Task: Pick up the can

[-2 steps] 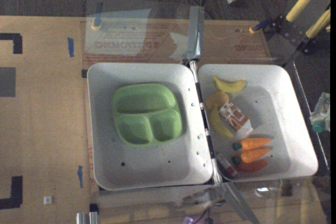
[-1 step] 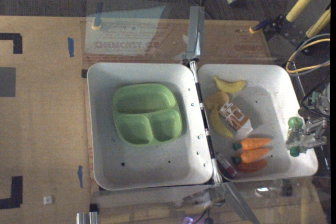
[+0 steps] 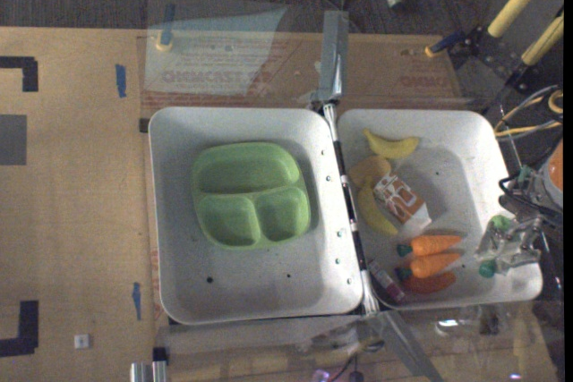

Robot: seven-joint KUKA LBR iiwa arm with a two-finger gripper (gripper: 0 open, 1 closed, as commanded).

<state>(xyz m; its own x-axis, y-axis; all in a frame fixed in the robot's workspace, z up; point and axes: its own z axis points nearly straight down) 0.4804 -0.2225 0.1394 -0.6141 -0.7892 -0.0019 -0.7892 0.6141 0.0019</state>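
Note:
A small dark can (image 3: 386,280) lies on its side in the front left corner of the right bin (image 3: 466,131), tight against the wall beside the carrots. My gripper (image 3: 493,246) hovers over that bin's right rim, well to the right of the can. Its two teal-tipped fingers (image 3: 485,267) stand apart, open, with nothing between them. The arm's orange band (image 3: 555,174) shows at the view's right edge.
The right bin also holds a banana (image 3: 391,143), a yellow fruit (image 3: 370,172), a white and orange carton (image 3: 401,199) and three carrots (image 3: 432,262). A green divided plate (image 3: 251,193) lies in the left bin (image 3: 170,219). Cables hang by the arm.

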